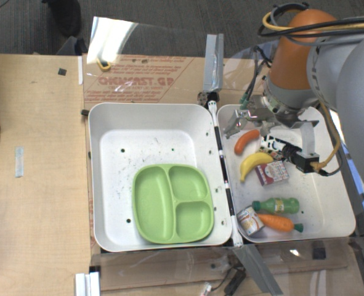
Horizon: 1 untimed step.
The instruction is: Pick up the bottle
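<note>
The green bottle (276, 205) lies on its side in the right bin (329, 217), toward the near edge, with a toy carrot (275, 222) just beside it on the near side and a small can (249, 221) close to its left end. Its long axis runs roughly left to right across the bin, nearly parallel to the near wall; the lighter end at the left looks like the cap, though at this size that is hard to confirm. The gripper (265, 127) sits toward the far end of the same bin, above a small orange sausage-like toy (246, 140) and near a banana (255, 163), well apart from the bottle, with nothing visibly held; whether it stands open or closed I cannot tell, since the wrist and cabling hide it. The step in hand appears to be the approach. To do it well, the arm should travel toward the near side of the bin, clear the banana and the reddish carton (272, 172) on the way, and turn the wrist so the grip closes across the bottle's short width, at mid-body. Descending straight down on the middle should keep the carrot from being caught along with it. The left bin (108, 165) holds a green divided plate (172, 203).
</note>
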### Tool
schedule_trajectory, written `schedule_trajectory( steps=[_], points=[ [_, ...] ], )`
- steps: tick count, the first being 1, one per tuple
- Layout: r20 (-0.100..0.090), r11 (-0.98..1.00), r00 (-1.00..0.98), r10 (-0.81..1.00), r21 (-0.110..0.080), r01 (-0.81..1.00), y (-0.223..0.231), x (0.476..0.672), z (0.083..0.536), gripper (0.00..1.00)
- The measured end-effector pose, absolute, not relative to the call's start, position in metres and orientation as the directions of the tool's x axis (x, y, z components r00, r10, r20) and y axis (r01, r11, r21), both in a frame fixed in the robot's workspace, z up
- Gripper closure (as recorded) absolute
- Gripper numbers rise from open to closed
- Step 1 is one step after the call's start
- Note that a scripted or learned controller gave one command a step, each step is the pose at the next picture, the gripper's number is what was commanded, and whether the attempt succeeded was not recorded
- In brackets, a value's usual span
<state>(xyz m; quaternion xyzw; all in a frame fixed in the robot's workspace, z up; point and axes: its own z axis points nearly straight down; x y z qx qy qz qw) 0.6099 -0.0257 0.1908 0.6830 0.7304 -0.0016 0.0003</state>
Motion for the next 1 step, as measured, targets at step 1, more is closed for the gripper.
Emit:
schedule_trajectory(
  steps=[1],
  points=[
    [-0.001, 0.073, -0.073, 0.997, -0.004, 0.997, -0.1271, 0.5315, 0.1547, 0.00]
  ],
)
